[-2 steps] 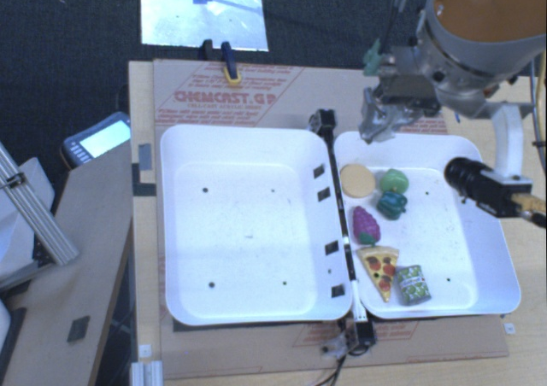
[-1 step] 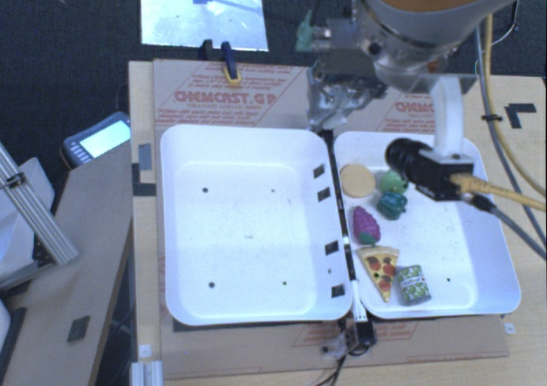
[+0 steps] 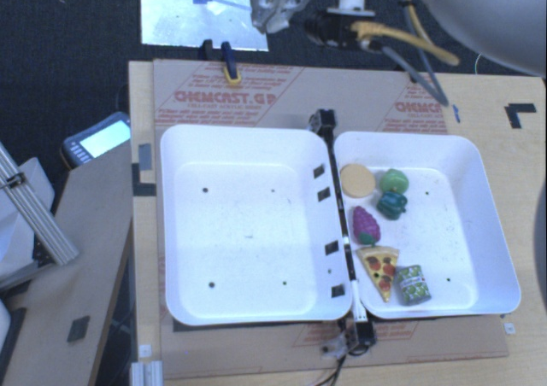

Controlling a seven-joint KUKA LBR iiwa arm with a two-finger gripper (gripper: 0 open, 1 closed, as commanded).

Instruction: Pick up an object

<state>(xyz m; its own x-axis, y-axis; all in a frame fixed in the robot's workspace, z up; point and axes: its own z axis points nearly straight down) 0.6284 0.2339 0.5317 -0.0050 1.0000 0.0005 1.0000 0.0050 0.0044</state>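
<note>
- "CHEMCAST" printed in red, legible on protective sheet point(image 3: 224, 96) under the bins, upper left.
- Same red print repeats upper right, partly hidden, not fully readable.

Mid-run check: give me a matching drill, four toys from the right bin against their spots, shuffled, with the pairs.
Things:
1. round tan cookie-like disc
2. purple grape bunch toy
3. pizza slice toy
4. small green can with printed label

Places:
A. nearest the bin's front edge, right of the pizza
B. top of the cluster, beside the divider
C. front, by the divider
D. mid-cluster, between disc and pizza

Pairs: 1-B, 2-D, 3-C, 4-A
</note>
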